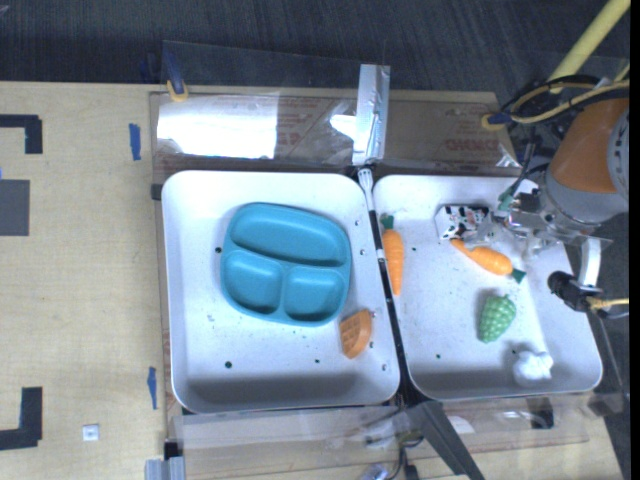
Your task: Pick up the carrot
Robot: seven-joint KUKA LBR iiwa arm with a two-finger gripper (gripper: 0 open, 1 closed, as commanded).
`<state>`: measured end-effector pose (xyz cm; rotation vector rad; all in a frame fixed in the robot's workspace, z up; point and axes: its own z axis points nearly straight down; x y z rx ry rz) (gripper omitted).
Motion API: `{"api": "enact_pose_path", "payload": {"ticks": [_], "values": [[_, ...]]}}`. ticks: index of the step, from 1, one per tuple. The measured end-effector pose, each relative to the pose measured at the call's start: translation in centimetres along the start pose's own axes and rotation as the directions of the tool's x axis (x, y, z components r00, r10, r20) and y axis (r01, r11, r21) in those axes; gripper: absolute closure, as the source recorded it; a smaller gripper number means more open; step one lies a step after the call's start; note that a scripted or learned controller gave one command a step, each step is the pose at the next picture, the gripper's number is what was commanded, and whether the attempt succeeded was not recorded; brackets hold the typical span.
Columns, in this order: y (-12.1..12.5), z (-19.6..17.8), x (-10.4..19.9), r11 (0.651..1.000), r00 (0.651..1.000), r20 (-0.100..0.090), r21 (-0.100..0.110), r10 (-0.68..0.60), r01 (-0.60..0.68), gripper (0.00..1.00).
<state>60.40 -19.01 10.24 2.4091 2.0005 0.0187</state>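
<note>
Looking over the left bin [190,298], I see a blue divided tray [285,263]; the right bin [440,353] holds two carrots, one [393,258] against its left wall, another [487,259] at centre right just beside my gripper [515,230], whose state I cannot tell

Arm [590,158] cut off at the right edge; gripper [500,223] fingers too blurred to read.

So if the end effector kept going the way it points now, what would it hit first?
Most likely the orange carrot at the tip of the end effector in the right bin; depth is unclear, so it might meet the bin floor beside it.
</note>
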Motion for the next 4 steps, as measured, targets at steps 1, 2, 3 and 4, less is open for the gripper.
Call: {"api": "enact_pose_path", "payload": {"ticks": [1, 2, 3, 4], "values": [[-2.1, 1.6, 1.4, 0.991, 0.992, 0.001, 0.015, -0.13, 0.13, 0.0], [-2.0, 0.5, 1.3, 0.992, 0.992, 0.002, 0.013, -0.129, 0.129, 1.0], [-1.2, 1.7, 1.2, 0.997, 0.998, -0.001, 0.051, 0.066, -0.066, 1.0], [0.5, -10.2, 7.4, 1.0, 1.0, 0.001, 0.006, -0.021, 0.021, 1.0]]}}
